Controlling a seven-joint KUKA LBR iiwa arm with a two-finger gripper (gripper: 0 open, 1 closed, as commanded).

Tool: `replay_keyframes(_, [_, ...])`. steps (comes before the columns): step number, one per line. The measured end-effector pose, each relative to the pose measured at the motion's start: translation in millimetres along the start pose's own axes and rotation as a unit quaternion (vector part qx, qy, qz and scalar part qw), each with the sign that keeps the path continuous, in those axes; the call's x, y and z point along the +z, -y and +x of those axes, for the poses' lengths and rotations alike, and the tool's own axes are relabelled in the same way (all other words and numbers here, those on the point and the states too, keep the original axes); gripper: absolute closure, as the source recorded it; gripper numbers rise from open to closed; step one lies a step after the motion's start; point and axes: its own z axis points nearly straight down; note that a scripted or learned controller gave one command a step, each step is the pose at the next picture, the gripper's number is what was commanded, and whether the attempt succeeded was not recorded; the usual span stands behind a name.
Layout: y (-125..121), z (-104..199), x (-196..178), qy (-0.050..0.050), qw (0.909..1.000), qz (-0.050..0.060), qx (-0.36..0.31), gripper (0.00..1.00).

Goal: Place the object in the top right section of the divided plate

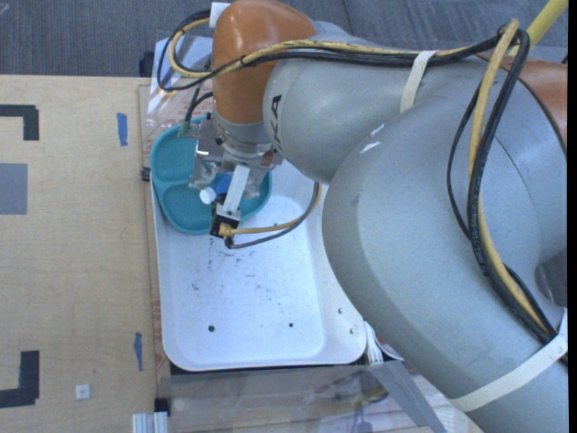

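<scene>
**Gripper (215, 186) positioned over divided plate (171, 177)**

The teal divided plate is seen in the white bin's (243, 332) upper left corner. The gripper is positioned above its right half; its state cannot be told. The object is hidden beneath the wrist.

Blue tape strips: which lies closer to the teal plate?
The upper strip, just left of the plate; the lower strip sits low beside the white bin.
</scene>
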Motion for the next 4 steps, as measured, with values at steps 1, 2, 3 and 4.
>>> replay_keyframes(1, [-2,-3,1,0.001,0.9995,0.001,-0.032,1.0])
replay_keyframes(2, [5,-11,31,0.013,0.9985,0.015,-0.05,1.0])
replay_keyframes(3, [3,-9,33,0.011,0.9996,0.013,-0.023,1.0])
replay_keyframes(4, [3,-9,17,0.011,0.9989,0.009,-0.044,1.0])
